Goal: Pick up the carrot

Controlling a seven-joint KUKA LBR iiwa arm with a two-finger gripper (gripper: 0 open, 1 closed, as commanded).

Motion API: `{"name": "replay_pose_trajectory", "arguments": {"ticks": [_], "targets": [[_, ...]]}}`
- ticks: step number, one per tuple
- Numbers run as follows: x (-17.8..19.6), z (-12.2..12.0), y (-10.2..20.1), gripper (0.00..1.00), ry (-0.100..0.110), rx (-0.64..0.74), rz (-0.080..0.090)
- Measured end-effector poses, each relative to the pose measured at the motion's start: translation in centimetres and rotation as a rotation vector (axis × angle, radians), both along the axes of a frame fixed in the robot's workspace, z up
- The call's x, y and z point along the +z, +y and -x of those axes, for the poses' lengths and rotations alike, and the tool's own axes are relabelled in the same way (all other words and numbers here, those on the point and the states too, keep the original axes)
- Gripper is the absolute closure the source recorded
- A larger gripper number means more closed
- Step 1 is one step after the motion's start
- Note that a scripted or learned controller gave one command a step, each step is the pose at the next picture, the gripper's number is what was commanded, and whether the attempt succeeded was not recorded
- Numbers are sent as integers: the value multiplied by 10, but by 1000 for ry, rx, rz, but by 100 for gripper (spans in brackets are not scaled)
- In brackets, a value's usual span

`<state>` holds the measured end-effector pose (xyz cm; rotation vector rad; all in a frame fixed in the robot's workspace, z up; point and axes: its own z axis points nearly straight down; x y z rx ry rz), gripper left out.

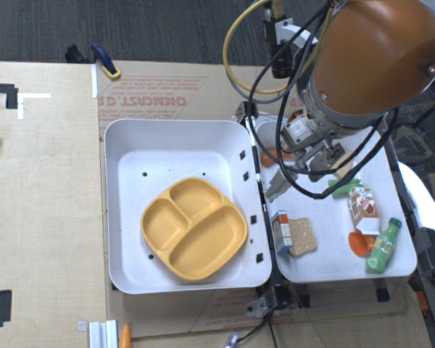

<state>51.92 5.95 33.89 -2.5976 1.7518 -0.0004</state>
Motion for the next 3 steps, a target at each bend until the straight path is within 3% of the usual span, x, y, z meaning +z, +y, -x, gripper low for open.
{"name": "replay_pose_trajectory", "arguments": {"ticks": [1, 2, 3], "targets": [[-120, 32, 27, 0, 6, 11, 3], [-233, 38, 61, 0, -5, 114, -1], [-224, 34, 58, 100, -13, 101, 0]]}}
